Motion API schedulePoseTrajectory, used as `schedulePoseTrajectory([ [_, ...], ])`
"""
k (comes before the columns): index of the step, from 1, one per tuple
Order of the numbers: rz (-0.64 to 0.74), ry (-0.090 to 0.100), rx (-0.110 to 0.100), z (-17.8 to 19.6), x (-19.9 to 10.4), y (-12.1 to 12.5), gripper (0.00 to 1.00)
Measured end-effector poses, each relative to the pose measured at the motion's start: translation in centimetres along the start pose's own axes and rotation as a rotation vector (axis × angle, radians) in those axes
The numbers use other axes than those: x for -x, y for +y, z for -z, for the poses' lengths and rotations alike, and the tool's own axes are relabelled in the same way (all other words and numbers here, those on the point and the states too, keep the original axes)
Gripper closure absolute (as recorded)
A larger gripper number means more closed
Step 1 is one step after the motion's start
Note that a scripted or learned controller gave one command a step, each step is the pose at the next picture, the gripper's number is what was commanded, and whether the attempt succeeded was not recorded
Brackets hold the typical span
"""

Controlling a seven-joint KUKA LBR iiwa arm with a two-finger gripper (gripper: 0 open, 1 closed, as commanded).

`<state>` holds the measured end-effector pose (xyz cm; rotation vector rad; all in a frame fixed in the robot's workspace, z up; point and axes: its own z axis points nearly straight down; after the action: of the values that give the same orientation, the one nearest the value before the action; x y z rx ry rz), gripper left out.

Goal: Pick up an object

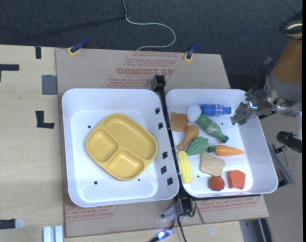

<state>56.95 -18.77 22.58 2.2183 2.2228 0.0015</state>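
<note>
camera view: blue bottle [215, 109] beside claw [241, 116]

The pale wooden surface [21, 150] carried a cardboard sheet [143, 69] at the frame's centre. Two white bins lay side by side on the cardboard: the left bin [72, 135] and the right bin [261, 155], their inner rims touching.

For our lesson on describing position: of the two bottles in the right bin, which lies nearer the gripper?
The blue bottle. It lies along the bin's far side, closer to the gripper than the green bottle.
</note>
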Motion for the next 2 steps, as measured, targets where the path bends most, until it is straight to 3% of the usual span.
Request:
schedulePoseTrajectory([
  [2,0.005,0.002,-0.004,-1.3,-10.8,1.1,1.00],
])
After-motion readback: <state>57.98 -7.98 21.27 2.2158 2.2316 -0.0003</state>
